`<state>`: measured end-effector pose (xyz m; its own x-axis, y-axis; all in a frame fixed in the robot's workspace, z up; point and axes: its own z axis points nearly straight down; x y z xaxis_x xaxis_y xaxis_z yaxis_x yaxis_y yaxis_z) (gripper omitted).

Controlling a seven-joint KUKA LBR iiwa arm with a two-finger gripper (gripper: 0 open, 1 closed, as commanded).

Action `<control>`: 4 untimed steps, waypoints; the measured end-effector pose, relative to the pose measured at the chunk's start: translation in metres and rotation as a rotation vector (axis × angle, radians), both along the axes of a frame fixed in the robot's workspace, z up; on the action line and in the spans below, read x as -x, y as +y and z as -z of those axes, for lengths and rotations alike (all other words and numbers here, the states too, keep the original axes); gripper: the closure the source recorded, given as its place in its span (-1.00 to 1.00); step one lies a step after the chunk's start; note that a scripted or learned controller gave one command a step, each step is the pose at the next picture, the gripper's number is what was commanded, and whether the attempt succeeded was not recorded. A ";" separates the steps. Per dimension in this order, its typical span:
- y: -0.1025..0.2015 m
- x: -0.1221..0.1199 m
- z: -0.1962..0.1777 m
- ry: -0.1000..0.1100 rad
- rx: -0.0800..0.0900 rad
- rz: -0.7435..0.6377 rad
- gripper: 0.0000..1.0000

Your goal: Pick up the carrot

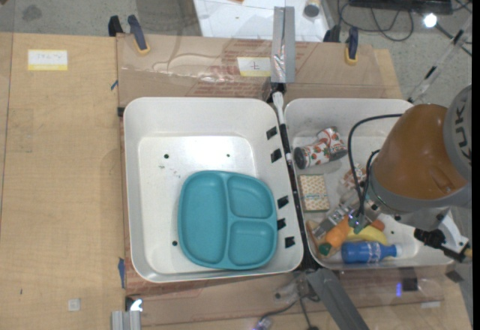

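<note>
The carrot is orange with a green end and lies near the front of the right bin, just above a blue bottle. My gripper hangs low over the pile right beside the carrot's upper end. The arm's orange wrist band covers most of the gripper, so the fingers' state is hidden.
A teal three-part plate lies in the left bin. In the right bin there are a printed can, a waffle-like cracker and other small items. A metal divider post stands behind the bins.
</note>
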<state>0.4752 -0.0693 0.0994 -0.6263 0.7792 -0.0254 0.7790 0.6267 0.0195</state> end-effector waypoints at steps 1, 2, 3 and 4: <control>0.001 0.001 -0.009 0.003 -0.005 0.002 1.00; 0.083 0.008 -0.092 0.028 -0.011 0.171 1.00; 0.010 -0.014 -0.117 0.024 -0.015 0.530 1.00; 0.011 -0.014 -0.117 0.025 -0.015 0.529 -1.00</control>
